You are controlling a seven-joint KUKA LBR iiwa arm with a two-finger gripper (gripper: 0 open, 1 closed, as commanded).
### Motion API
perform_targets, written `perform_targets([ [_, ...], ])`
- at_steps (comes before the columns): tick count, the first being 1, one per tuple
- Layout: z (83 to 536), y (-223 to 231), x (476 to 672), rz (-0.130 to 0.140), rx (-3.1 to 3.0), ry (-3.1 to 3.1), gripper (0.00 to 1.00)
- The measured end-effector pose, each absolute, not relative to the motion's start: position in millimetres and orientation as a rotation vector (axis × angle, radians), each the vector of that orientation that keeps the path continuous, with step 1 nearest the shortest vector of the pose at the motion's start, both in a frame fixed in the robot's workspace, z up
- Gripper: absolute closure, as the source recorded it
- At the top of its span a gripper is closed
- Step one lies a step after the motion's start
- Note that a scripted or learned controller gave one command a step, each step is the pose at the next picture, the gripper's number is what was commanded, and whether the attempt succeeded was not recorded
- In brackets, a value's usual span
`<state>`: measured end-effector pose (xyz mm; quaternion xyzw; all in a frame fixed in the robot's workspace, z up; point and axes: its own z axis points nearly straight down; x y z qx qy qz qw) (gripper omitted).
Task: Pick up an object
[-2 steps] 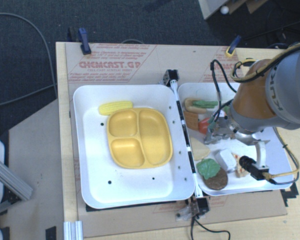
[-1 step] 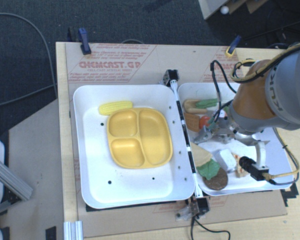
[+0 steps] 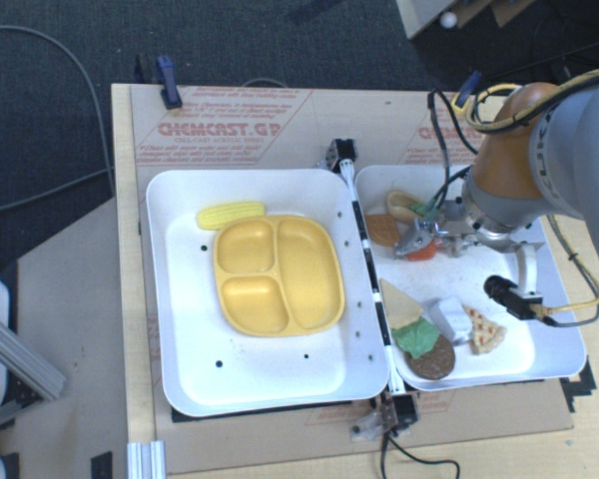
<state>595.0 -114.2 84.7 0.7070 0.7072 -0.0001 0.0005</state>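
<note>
Seemingly the pincer (image 3: pixel 422 239) hung low in the right bin (image 3: pixel 564 352), right over a small red piece (image 3: pixel 425 250); whether its tips were apart or together I could not tell. That red piece looked light, smooth toy food, likely slippery, best nipped across its narrow middle. Just left of the pincer lay one brown bun (image 3: pixel 381 230); nearer the front lay one cheese wedge (image 3: pixel 399 305), one lettuce leaf (image 3: pixel 416 338), one patty (image 3: pixel 434 360) and one pizza slice (image 3: pixel 485 330). Well off to its left, the other bin (image 3: pixel 175 267) bore one yellow tray (image 3: pixel 278 272) and one corn cob (image 3: pixel 232 214).
</note>
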Motion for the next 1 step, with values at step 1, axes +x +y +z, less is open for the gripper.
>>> perform_targets([
  [1,84.4,-95.3,641.7,-0.003,2.222,2.225,0.00],
])
